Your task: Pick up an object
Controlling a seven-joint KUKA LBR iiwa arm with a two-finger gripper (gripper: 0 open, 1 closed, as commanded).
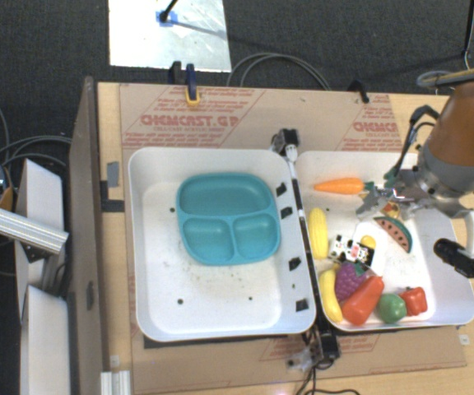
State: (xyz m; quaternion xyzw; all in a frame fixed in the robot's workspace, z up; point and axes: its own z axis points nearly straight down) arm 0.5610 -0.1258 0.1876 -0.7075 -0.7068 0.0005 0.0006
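1. I see the arm (467,130) reaching in from the right over the right bin (459,303), orange band above the wrist.
2. Gripper (383,197) sits low over the bin's upper middle; I cannot tell its state from this slant.
3. Carrot (339,186) lies just left of the gripper, near the bin's top wall.
4. Watermelon slice (393,230) lies just below the gripper.
5. Along the bin's left wall I note a corn cob (318,233), with a banana (329,293) below it.
6. Clustered low: purple grapes (350,280), an orange-red pepper (362,299), a green fruit (391,307), a small red piece (415,300).
7. Left bin (159,303) holds a teal divided plate (227,218).
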